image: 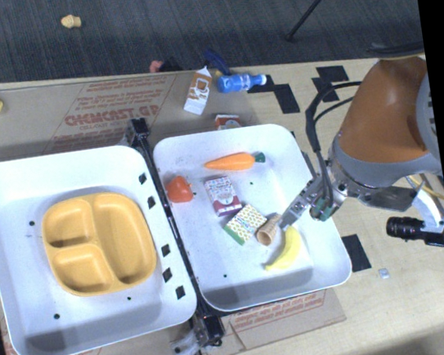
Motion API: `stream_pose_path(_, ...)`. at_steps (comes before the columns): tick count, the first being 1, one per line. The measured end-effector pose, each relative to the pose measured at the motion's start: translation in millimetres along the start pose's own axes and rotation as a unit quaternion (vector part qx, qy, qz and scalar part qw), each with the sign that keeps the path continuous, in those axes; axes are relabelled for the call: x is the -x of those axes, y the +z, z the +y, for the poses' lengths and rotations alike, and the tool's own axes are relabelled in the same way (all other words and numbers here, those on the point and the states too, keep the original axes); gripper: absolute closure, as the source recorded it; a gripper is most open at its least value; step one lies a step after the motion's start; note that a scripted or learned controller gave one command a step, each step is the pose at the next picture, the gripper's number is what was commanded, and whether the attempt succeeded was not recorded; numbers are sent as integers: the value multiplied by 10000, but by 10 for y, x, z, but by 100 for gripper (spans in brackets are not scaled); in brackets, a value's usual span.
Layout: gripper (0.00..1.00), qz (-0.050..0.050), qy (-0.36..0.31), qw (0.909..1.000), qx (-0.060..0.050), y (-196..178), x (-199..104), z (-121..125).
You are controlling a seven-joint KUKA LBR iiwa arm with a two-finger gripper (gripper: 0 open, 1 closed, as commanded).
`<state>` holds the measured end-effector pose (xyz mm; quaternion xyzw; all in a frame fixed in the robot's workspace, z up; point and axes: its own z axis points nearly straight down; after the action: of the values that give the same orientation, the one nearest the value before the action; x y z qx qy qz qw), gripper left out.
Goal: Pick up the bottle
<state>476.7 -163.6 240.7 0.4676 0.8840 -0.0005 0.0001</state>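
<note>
Behind the right bin [321, 258], on the surface [405, 294], lies the blue bottle [239, 83]. Over that bin, gripper [290, 213] beside the banana [286, 248]; finger state unclear.

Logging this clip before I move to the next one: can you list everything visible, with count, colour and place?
bins: 2, white, side by side on the bench
divided tray: 1, yellow, in the left bin
carrot: 1, orange with green end, top of the right bin
round fruit: 1, red-orange, right bin by its left wall
small carton: 1, dark red, middle of the right bin
box: 1, green and patterned, below the carton
banana: 1, yellow, lower right bin
bottle: 1, blue, on the bench beyond the right bin
milk carton: 1, white and orange, left of the bottle
arm: 1, grey and orange, from the right
pincer: 1, over the right bin by the banana
</note>
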Motion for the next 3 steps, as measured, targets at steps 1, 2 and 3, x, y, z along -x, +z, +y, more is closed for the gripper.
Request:
stream_pose_path(1,100,17,-1615,9869,-6,355,-34,18)
stream_pose_path(2,100,-9,-3005,9538,5,32,-95,72)
stream_pose_path(3,100,19,-1410,9900,-9,586,-120,73)
